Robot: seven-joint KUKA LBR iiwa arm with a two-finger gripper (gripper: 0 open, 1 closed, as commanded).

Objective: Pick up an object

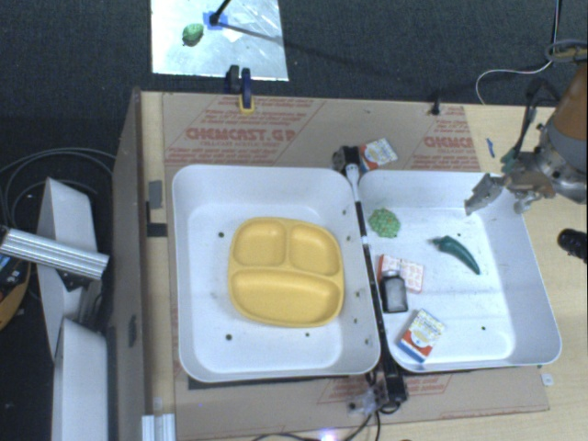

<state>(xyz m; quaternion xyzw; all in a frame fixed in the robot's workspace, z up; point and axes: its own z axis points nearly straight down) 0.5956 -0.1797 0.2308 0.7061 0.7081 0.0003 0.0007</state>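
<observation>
The right bin (514,338) holds a green broccoli-like piece (384,222), a dark green pepper (457,252), a small white and red packet (401,272), a black block (394,295) and a red, white and blue carton (421,333). My gripper (501,191) hangs at the bin's upper right edge, above and right of the pepper, with nothing seen between its fingers. The arm enters from the right edge.
A yellow three-compartment plate (283,272) lies in the left bin (197,246). A small carton (377,153) lies on the bench behind the bins. A shiny sheet (248,35) with a green lump (192,34) lies at the back left.
</observation>
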